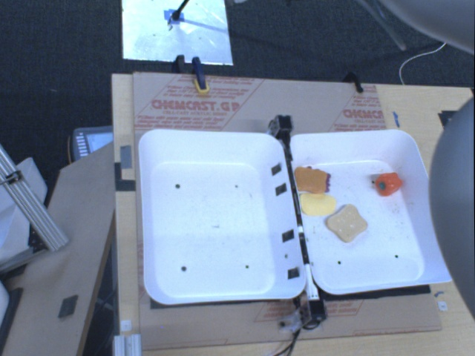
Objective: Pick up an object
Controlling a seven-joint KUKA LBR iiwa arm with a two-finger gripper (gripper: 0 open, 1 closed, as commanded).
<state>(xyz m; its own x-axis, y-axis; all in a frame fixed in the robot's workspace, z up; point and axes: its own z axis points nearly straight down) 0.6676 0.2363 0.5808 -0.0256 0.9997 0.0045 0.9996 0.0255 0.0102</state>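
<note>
Toy food, four pieces, all in the right bin (415,273); any one satisfies the task. Arm (453,199) shows as a blurred grey mass at the right edge, and all four pieces lie to its left. The tool's opening can't be read from this view.

Best candidate, I'd judge: bread slice (346,223). Tan, lobed outline, lying flat, looks like light rigid plastic or foam with a matte face. Stands a bit thicker than its neighbour, so the side edges give something to pinch. Take it across the narrower width.

Yellow disc (318,205) just up-left of the bread, nearly touching it. Very flat, smooth, probably slippery; poor edge to grab.

Orange wedge (312,179) with a purple corner sits just above the disc, hard against the divider wall. Fingers would likely hit the wall on that side.

Red-orange pepper (387,184) with a green stem patch, well apart from the rest and nearest the arm. Rounded, glossy, likely hollow and light; may roll or squirt out of a pinch. Clear space around it is its advantage.

Bins are white, shallow, smooth moulded plastic with small dark specks. Left bin (152,221) adjoins, clipped at the shared wall. Cardboard sheet (245,102) under both, on a wooden bench (122,95).
</note>
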